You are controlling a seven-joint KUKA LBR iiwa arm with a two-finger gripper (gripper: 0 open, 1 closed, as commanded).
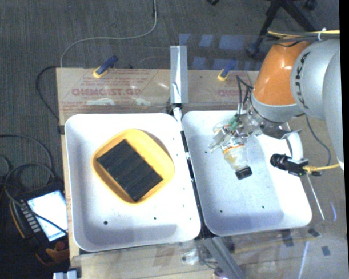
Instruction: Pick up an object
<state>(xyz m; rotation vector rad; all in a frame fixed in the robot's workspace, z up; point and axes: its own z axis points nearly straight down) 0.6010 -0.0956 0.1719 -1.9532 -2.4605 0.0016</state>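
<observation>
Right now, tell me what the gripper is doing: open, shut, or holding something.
Gripper: cannot be told. It sits low in the right bin, right over the small bottle; the view does not settle a grasp.

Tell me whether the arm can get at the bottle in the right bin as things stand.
Probably yes. The end effector hangs just above the bottle, which lies alone and uncovered in the right bin. The only other thing is a yellow dish, in the left bin.

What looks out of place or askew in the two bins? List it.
The small bottle in the right bin lies on its side, dark cap toward the near edge, not upright. In the left bin, the yellow dish with its dark pad sits turned at an angle to the walls. Nothing looks spilled.
</observation>
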